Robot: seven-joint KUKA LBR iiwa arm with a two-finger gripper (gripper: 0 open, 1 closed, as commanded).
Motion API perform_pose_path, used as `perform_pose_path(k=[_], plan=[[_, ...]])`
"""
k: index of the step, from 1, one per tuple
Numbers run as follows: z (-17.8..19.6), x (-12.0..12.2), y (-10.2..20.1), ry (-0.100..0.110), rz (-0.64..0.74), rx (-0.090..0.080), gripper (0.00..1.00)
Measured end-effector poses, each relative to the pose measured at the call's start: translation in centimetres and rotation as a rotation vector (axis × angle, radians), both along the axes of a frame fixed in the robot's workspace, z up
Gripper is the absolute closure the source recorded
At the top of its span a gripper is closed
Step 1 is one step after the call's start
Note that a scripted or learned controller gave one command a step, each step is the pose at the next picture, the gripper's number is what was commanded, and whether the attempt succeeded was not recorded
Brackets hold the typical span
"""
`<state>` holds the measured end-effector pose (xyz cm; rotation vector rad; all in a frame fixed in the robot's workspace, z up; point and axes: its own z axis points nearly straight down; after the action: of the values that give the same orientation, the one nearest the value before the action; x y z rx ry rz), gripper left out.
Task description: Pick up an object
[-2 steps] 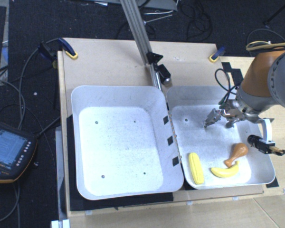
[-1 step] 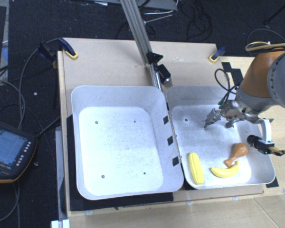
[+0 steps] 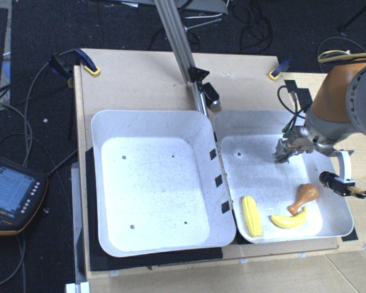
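Corn cob (image 3: 252, 216): yellow, at the near rim of the right bin (image 3: 244, 130), nearest the lens
Banana (image 3: 288, 221): just right of the corn
Drumstick (image 3: 304, 196): leaning over the banana's far end
Gripper (image 3: 283, 153): hovering over bare bin floor, beyond all three; finger gap not readable
Advice: I'd target the corn, lying clear; line the fingers across its width

Grey arm (image 3: 354, 112) at the frame's right edge, with a broad orange band; black cables near its dark gripper (image 3: 287, 150).
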<state>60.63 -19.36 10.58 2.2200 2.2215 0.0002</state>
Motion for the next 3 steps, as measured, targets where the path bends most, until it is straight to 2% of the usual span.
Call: perform_pose_path(k=[2,3], plan=[[10.6,0.6,-1.8,-0.003,0.0,-0.001,1.0],[12.4,0.7,-1.8,-0.001,0.0,0.0,1.0]])
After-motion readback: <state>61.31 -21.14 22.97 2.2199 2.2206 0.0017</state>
